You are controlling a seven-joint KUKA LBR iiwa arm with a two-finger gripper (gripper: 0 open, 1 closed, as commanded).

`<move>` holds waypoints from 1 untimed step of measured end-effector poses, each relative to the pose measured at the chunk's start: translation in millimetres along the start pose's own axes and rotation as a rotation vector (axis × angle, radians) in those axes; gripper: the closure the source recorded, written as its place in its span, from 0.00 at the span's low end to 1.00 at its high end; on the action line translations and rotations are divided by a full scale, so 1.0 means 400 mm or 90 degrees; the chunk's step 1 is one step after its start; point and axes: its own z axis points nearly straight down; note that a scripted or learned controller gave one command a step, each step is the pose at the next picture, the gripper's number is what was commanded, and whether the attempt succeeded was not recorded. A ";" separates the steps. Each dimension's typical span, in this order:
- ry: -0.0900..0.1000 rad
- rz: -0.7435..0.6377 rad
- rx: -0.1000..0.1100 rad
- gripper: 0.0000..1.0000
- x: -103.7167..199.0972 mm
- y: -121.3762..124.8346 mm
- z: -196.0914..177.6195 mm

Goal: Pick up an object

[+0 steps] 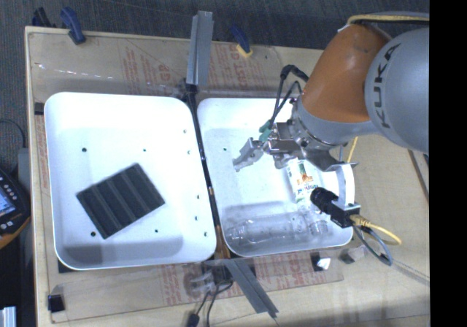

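My gripper hangs over the middle of the right bin, above bare white floor. Just to its right, partly under the wrist, lies a small white packet with an orange and green label. A clear plastic bottle lies on its side along the right bin's near wall. A black ribbed pad rests flat in the left bin, toward its near left part. I see nothing held in the gripper.
A metal divider bar runs up from between the two bins at the back. Blue clamps sit on the bench's far edge. A bracket sticks out at the front between the bins.
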 end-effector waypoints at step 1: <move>-0.001 -0.142 -0.001 0.00 -0.242 0.114 0.198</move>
